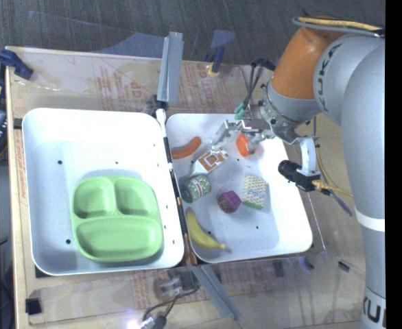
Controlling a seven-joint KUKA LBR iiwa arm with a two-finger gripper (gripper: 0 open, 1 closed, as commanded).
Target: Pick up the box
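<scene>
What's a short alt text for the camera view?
The grey arm's gripper hangs over the back of the right bin, near an orange item and a small box. That bin also holds a sausage, can, purple block, checkered pouch and banana. The left bin holds a green divided tray.

Two white bins sit side by side: the left bin (36, 184) and the right bin (290, 232). The left one holds one green divided tray (117, 218). The right one holds seven things: one sausage (186, 147), one small box (213, 159), one orange item (243, 144), one can (197, 187), one purple block (229, 201), one checkered packet (254, 191) and one banana (202, 233).
</scene>
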